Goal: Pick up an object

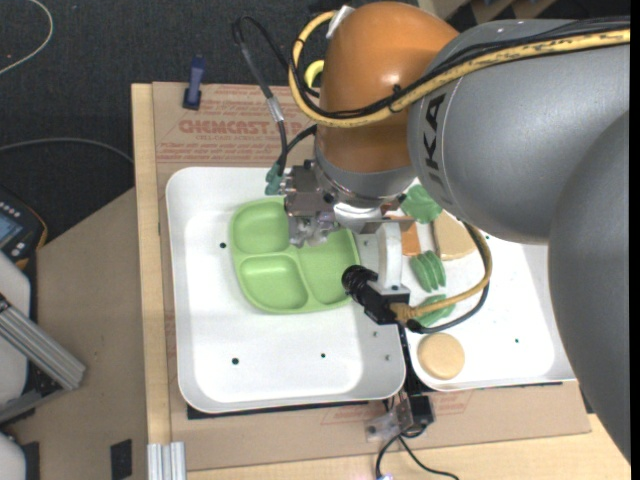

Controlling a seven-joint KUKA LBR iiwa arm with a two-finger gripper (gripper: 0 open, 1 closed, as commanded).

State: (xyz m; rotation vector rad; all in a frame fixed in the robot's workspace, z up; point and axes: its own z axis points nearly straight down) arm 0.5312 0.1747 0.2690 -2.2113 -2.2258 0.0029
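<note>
Cardboard-topped bench with two shallow white bins (200, 298) | grey-and-orange arm's gripper (312, 223) low over pale green sectioned plastic tray (270, 268) in left bin, apparently lining up a pick | grip state: cannot tell | tan round disc (441, 355) in right bin.

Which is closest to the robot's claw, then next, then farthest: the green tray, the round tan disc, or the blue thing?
1. Green tray, left bin, right under the gripper.
2. Round tan disc, right bin, near its front edge.
3. Blue thing, outside the bins, on the cardboard at the back.
</note>
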